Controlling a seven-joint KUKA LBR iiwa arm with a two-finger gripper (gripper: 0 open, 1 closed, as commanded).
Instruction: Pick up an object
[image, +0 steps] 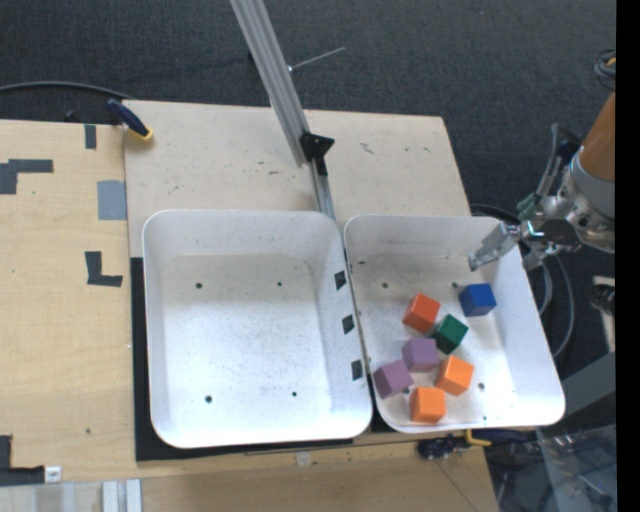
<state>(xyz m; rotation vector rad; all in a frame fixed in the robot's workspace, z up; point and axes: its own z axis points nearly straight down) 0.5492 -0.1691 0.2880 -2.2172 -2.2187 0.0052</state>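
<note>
The right bin (380, 235) holds several small cubes. A blue cube (478, 299) lies nearest the gripper. An orange cube (422, 312) and a green cube (452, 331) sit just left of and below it. Toward the front of the bin are two purple cubes (421, 354) (392, 378) and two more orange cubes (455, 375) (428, 403). My gripper (510, 250) hangs over the bin's upper right corner, above and slightly right of the blue cube. Its fingers stand apart with nothing between them.
The left bin (160, 300) sits beside the right one, sharing a middle wall. A slanted metal bar (285, 90) runs from the top down to the bins' junction. Cables (555, 300) hang beside the right bin's outer edge.
</note>
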